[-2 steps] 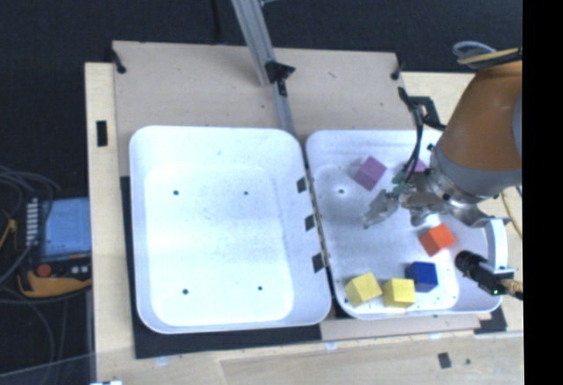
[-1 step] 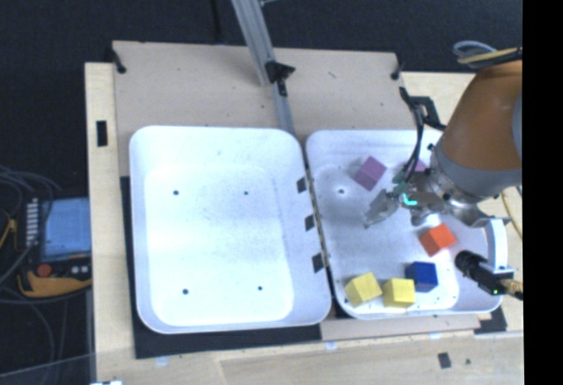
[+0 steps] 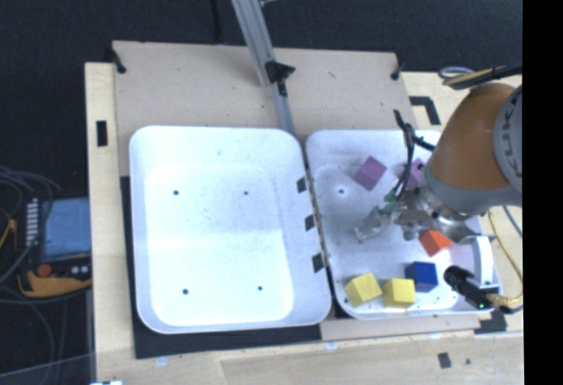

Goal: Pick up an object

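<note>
Two white bins are sat side by side on the bench [image 3: 220, 84], and a fair bit of the right bin [image 3: 330, 159] is covered by the arm [image 3: 471, 146] coming in from the right. The gripper [image 3: 374, 225] is seen low over the middle of that bin, but it's a grey blur against the white floor, so how far it's open can't be told, and nothing can be made out in its grasp. A pink block [image 3: 412, 172] is mostly hidden behind the wrist and cables.

In the right bin, a purple block [image 3: 370, 171] is found near the back, just up from the gripper. An orange block [image 3: 434, 242] is tucked right beside the wrist. Along the front wall, two yellow blocks [image 3: 363, 288] [image 3: 400, 291] are lined up close together, with a blue block [image 3: 423, 274] just beside the second one.

The left bin [image 3: 141, 199] is given over to bare floor. Open room in the right bin is mostly left along its left wall.
</note>
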Robot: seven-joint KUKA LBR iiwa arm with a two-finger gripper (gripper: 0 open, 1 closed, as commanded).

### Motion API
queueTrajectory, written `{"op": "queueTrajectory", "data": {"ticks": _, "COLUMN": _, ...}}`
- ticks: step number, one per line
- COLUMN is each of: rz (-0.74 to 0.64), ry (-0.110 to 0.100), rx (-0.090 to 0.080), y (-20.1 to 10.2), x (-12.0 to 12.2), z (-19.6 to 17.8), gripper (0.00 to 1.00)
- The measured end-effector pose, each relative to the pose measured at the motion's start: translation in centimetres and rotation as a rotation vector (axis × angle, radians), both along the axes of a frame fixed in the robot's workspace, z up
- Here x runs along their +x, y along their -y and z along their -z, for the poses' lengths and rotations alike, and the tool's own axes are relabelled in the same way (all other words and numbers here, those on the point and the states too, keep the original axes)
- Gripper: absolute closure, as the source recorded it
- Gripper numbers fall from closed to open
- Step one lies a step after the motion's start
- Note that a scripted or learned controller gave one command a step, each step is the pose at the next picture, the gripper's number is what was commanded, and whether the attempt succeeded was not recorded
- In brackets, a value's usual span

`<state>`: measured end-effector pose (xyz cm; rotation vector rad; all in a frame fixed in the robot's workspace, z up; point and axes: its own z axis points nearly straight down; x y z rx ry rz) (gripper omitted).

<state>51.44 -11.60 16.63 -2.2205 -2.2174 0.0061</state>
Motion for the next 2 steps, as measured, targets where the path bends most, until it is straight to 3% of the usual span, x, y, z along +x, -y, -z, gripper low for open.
{"op": "queueTrajectory", "data": {"ticks": 1, "rz": 0.000, "ry": -0.001, "rx": 0.001, "y": 0.32, "x": -0.63, "z": 6.20, "gripper": 0.00}}
{"op": "queueTrajectory", "data": {"ticks": 2, "rz": 0.001, "ry": 0.006, "rx": 0.000, "y": 0.44, "x": -0.54, "z": 6.81, "gripper": 0.00}}
